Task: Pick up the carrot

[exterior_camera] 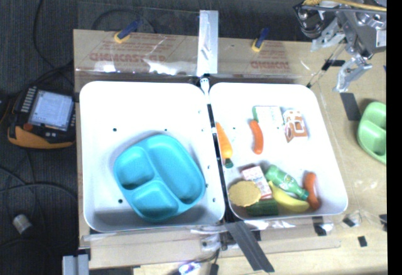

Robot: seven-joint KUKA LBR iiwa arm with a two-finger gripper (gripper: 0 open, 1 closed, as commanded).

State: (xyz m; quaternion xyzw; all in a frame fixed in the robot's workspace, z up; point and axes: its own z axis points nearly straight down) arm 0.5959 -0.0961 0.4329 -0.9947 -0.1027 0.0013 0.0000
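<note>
The carrot (223,142) is orange with a green end. It lies in the right bin (326,142), along that bin's left wall beside the divider, with its green end pointing toward the front. My gripper (338,74) hangs above the bench beyond the right bin's far right corner, well away from the carrot. Its fingers stand apart with nothing between them.
A blue divided plate (160,176) sits in the left bin (100,110). The right bin also holds a red-orange pepper (256,135), a white-green carton (268,115), a small box (294,124), and a front cluster with a green bottle (284,181) and a banana (290,200). A green object (375,129) rests on the bench at right.
</note>
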